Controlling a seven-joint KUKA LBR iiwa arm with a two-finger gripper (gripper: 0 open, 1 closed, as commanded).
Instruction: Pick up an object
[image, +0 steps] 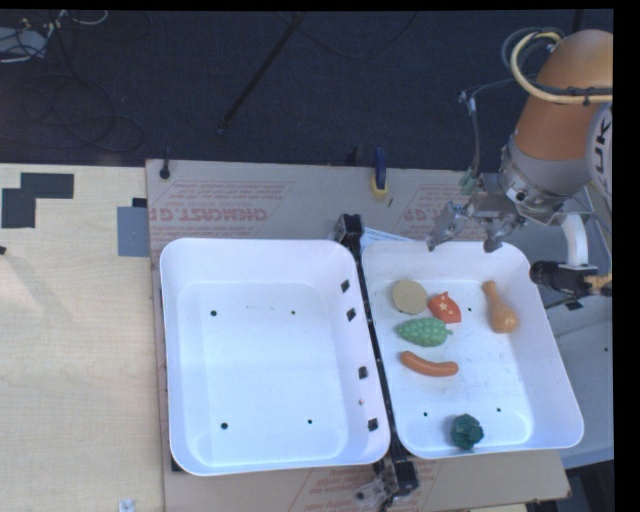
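Observation:
The right bin (540, 400) holds several toy foods: a tan round piece (408, 296), a red piece (445, 307), a green bumpy piece (423, 332), an orange sausage (429, 365), an orange drumstick shape (498, 306) and a dark green broccoli-like piece (465, 431). My gripper (465, 237) hangs above the bin's far rim, up and to the right of the tan piece. Its two fingers are spread apart with nothing between them.
The left bin (180, 300) sits beside the right one, joined by a black clip strip (360, 340). Both rest on a cardboard sheet (250, 205). A blue and yellow clamp (379, 178) stands at the cardboard's far edge. Cables trail behind the bench.

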